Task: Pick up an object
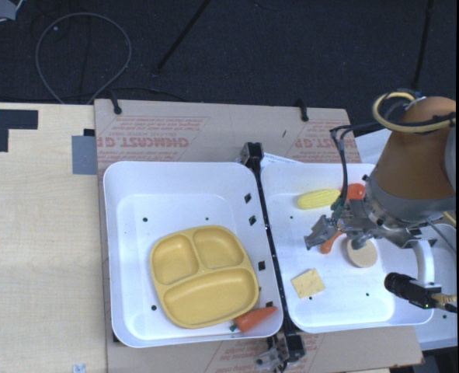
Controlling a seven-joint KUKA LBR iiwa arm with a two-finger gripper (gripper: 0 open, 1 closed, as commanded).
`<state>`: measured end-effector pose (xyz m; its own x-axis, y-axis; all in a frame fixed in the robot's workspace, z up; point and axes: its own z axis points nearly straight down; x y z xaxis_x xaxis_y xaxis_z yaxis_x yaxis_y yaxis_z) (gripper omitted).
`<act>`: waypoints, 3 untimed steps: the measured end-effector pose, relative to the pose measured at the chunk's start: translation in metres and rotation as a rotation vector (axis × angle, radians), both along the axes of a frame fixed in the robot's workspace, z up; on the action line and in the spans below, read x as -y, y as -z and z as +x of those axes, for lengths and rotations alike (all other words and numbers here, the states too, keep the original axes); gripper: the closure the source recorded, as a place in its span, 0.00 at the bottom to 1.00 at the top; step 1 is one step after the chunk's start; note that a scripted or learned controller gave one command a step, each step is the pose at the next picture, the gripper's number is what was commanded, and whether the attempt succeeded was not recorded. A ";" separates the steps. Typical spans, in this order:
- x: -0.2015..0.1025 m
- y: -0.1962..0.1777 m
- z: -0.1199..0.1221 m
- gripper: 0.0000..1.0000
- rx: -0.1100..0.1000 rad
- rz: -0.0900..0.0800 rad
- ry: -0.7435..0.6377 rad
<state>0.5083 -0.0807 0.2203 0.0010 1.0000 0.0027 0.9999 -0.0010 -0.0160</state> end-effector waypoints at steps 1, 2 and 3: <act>0.000 -0.005 0.002 0.00 0.011 -0.001 -0.001; 0.001 0.041 0.008 0.00 0.007 -0.001 -0.001; 0.007 0.087 0.005 0.00 0.007 -0.001 0.000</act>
<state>0.5129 -0.0876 0.1334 0.0006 1.0000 0.0019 1.0000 -0.0006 -0.0089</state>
